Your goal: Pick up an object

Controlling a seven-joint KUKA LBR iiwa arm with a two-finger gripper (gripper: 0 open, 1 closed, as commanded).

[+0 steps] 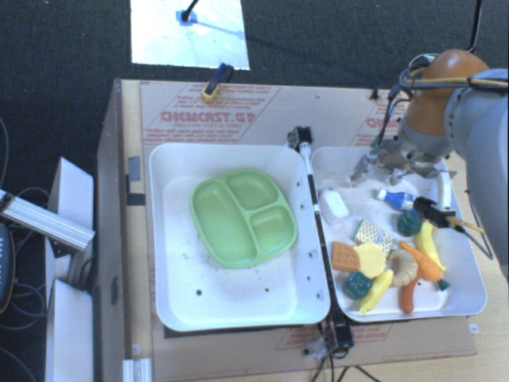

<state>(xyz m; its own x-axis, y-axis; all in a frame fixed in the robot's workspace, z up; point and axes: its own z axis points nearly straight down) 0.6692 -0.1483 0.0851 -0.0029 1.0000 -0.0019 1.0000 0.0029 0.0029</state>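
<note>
The right bin [469,297] holds a pile of toy food. In it are a white block [334,205], a blue and white tube [395,199], a checkered cracker [372,233], an orange waffle piece [344,257], a yellow disc [371,258], a banana [429,245], a carrot [421,266] and a teal cube [356,285]. My gripper [366,168] hangs over the bin's far left corner, above and to the right of the white block. Nothing shows between its tips.
The left bin [179,301] holds a green divided plate [242,217]. A black bar [312,189] runs along the divide between the bins. A yellow and black clip [216,82] lies on the cardboard behind the bins. The grey arm [477,126] covers the right bin's far right corner.
</note>
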